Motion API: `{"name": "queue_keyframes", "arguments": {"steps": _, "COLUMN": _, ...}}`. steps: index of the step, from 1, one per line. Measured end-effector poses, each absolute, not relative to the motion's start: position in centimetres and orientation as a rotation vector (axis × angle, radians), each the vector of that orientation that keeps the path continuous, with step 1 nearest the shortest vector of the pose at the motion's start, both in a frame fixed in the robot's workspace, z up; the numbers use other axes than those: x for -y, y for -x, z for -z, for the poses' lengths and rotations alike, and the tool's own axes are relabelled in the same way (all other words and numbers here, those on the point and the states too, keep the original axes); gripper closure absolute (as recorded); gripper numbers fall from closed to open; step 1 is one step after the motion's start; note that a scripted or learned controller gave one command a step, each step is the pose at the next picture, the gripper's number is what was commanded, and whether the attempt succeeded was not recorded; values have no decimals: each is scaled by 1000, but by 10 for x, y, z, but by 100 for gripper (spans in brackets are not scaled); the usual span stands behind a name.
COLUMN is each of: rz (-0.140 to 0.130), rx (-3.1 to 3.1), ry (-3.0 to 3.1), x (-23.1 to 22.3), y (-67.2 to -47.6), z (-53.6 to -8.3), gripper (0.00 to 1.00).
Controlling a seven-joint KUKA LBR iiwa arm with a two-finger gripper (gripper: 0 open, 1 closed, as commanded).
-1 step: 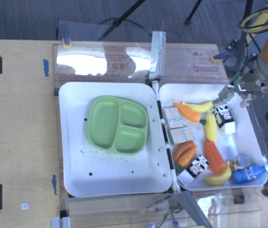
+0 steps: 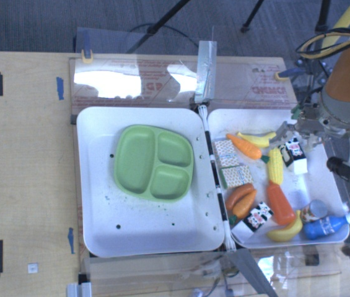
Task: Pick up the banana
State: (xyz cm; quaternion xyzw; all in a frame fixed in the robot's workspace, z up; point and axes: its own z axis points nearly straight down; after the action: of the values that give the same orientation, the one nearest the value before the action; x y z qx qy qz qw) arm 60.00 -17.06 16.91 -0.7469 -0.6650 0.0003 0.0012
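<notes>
Banana (image 2: 286, 231) against bin's (image 2: 286, 243) near rim

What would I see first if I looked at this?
Probably the big green plate with three sections, sitting in the middle of the left bin. Then the heap of bright toy food crowded into the right bin: a carrot, corn, a banana near the front edge. The grey and orange arm hangs over that bin's far right corner.

A green plate (image 2: 153, 163) lies in the left bin (image 2: 94, 215); the claw (image 2: 290, 142) hovers beside a banana (image 2: 258, 138).
</notes>
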Motion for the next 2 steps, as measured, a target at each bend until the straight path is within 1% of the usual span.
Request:
{"name": "queue_keyframes", "arguments": {"steps": 1, "rz": 1, "rx": 2234, "ry": 2214, "x": 163, "y": -660, "z": -138, "gripper": 0}}
{"name": "queue_keyframes", "arguments": {"steps": 2, "rz": -1, "rx": 2143, "ry": 2295, "x": 170, "y": -626, "z": -142, "gripper": 0}}
